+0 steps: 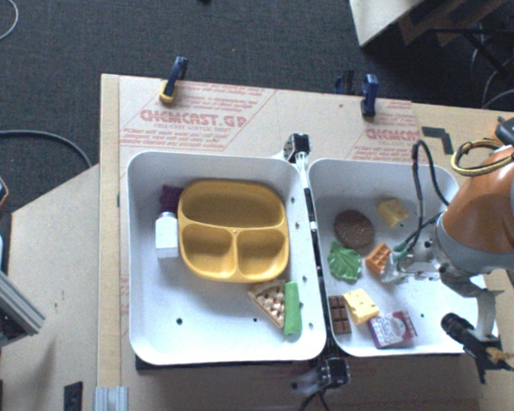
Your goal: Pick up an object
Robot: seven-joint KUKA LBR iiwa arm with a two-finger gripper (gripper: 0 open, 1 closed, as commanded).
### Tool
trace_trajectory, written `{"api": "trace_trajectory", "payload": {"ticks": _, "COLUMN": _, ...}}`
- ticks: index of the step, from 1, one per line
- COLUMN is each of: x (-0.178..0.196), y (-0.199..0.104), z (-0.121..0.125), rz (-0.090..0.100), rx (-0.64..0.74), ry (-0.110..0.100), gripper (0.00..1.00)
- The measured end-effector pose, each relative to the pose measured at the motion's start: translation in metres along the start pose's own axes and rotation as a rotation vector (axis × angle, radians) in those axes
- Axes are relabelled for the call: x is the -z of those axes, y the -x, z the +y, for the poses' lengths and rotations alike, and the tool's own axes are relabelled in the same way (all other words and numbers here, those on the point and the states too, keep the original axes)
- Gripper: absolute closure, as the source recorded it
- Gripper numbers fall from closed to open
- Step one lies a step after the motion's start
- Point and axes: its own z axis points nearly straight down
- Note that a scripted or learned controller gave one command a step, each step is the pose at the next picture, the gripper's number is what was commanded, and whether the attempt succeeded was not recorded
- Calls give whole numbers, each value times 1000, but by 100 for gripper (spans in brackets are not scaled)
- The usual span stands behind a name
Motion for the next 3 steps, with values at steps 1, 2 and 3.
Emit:
{"api": "trace_trajectory", "payload": {"ticks": 1, "x": 63, "y": -4, "z": 2, "rz": -1, "rx": 2, "ry": -12, "gripper": 100}}
{"api": "trace_trajectory", "payload": {"ticks": 2, "x": 124, "y": -5, "z": 13, "rz": -2, "rx": 3, "ry": -9, "gripper": 100}}
{"api": "trace_trajectory", "payload": {"ticks": 3, "x": 124, "y": -5, "z": 13, "rz": 0, "rx": 2, "ry": -15, "gripper": 100}}
